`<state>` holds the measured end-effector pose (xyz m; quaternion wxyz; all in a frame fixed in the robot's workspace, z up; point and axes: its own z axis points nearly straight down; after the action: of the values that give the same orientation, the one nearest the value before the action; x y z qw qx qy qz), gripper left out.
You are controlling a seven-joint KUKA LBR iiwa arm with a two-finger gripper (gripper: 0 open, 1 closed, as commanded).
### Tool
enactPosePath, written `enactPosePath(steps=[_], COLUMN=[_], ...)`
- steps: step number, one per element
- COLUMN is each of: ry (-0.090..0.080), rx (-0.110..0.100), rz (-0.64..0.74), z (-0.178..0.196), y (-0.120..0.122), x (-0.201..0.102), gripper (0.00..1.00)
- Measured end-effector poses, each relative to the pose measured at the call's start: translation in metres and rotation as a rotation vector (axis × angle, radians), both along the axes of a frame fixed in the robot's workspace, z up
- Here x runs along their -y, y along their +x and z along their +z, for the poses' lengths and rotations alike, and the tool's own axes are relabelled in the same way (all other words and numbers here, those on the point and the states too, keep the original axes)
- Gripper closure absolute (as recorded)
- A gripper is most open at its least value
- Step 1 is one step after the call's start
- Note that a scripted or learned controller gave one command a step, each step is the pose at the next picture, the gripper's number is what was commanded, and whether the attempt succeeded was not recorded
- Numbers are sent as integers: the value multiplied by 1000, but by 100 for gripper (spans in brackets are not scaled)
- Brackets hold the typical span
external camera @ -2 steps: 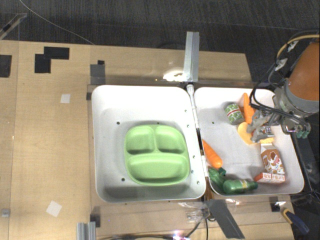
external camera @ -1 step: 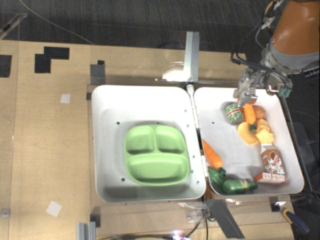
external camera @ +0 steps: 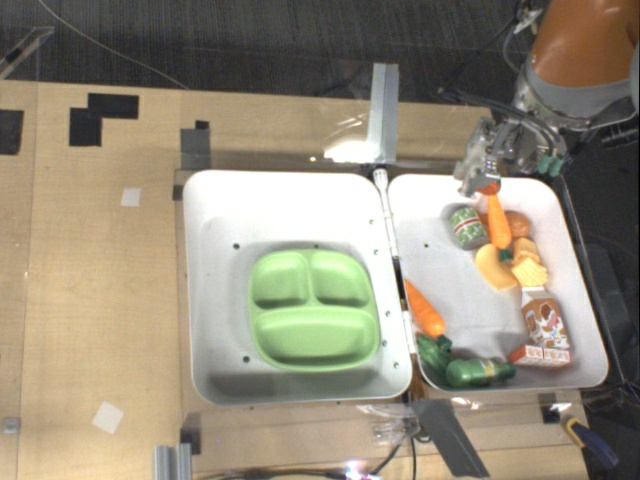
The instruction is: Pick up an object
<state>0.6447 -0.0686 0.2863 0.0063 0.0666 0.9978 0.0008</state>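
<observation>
**End effector poised over the far corner of the toy bin**

The end effector [external camera: 483, 171] hangs at the far rim of the right bin [external camera: 575, 258]; whether it is spread or pressed together, I cannot tell, and nothing is visibly held in it.

Nearest to it, just below and toward the bin's middle, an orange carrot-shaped toy [external camera: 496, 220] stands close against a small green-and-white can [external camera: 465, 226]. A yellow piece [external camera: 494, 266] and other small food toys crowd right behind those two. This cluster is the likeliest target.

To grasp cleanly, I would judge it best to come straight down on the carrot's slim body, closing across its width, since the can and yellow piece leave little room on either side. A slanted approach could nudge the neighbours or clip the bin wall.

Farther off lie a small carton [external camera: 545, 330], a second carrot [external camera: 425, 310] and a green vegetable toy [external camera: 478, 372]. Farthest, in the left bin [external camera: 210, 268] on the surface [external camera: 90, 298], sits a green divided plate [external camera: 314, 308].
</observation>
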Motion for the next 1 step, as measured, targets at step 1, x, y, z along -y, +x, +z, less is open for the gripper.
enactPosePath(steps=[1], ry=[0], rx=[10], rz=[2], z=[13], y=[2], x=[-1], gripper=[100])
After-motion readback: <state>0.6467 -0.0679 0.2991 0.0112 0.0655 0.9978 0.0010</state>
